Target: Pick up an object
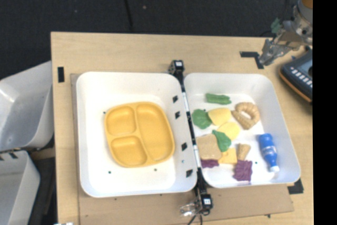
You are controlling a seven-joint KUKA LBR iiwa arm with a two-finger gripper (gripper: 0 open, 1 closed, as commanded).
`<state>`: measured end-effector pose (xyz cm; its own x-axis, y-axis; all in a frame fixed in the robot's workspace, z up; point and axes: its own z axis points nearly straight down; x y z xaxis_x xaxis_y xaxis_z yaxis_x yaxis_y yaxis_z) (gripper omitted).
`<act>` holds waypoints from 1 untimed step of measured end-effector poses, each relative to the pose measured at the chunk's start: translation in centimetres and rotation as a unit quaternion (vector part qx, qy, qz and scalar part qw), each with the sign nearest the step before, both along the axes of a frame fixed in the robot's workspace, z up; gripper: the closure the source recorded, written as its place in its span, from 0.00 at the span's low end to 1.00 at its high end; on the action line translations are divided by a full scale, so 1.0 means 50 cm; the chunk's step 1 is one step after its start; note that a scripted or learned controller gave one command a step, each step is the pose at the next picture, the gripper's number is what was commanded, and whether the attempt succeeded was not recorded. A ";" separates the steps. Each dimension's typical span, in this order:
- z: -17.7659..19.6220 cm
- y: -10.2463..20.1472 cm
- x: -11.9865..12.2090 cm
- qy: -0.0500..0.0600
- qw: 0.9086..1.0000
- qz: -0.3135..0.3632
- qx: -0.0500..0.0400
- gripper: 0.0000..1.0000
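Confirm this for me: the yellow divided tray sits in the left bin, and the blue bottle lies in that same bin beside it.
Not quite. The yellow divided tray does sit in the left bin, but the blue bottle lies in the right bin, near its right wall, among the food pieces. The camera view shows this.

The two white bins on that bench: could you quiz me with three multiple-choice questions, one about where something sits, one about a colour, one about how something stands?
1. Where is the yellow divided tray?
A. left bin
B. right bin
C. on the bare bench

2. What colour is the small bottle?
A. red
B. blue
C. black

3. Where is the gripper?
A. pressed into the right bin
B. over the yellow tray
C. outside both bins, past the right bin's far corner

Answers: 1 A, the tray lies inside the left bin. 2 B, its body is blue with a white end. 3 C, it hangs beyond the right bin, over the bench.
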<state>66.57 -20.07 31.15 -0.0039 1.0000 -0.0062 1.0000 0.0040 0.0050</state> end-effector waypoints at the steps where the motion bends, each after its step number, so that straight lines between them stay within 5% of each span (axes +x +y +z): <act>1: -0.284 0.049 -0.033 0.009 1.000 0.000 0.005 1.00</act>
